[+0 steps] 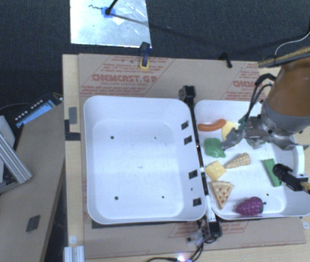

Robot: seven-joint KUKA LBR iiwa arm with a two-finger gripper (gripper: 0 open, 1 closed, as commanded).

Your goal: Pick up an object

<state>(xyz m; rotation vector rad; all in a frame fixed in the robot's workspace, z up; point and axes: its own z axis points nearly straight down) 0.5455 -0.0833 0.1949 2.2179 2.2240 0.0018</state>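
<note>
The right bin (pixel 302 201) holds several toy foods: an orange-red sausage (pixel 212 126), a pale yellow piece (pixel 228 129), a green leafy piece (pixel 213 147), a waffle cone (pixel 238 160), a yellow cheese wedge (pixel 215 170), a pizza slice (pixel 221 192) and purple grapes (pixel 250 205). My gripper (pixel 232 141) hangs low over the bin's upper middle. It sits just right of the green piece and below the pale yellow piece. A green stick (pixel 269 172) lies partly under a black part of the arm.
The left bin (pixel 92 146) sits beside the right one, with black clips (pixel 190 141) along the shared edge. The arm's grey and orange body (pixel 297 97) covers the right bin's far right. A clamp (pixel 144 56) stands at the back of the board.
</note>
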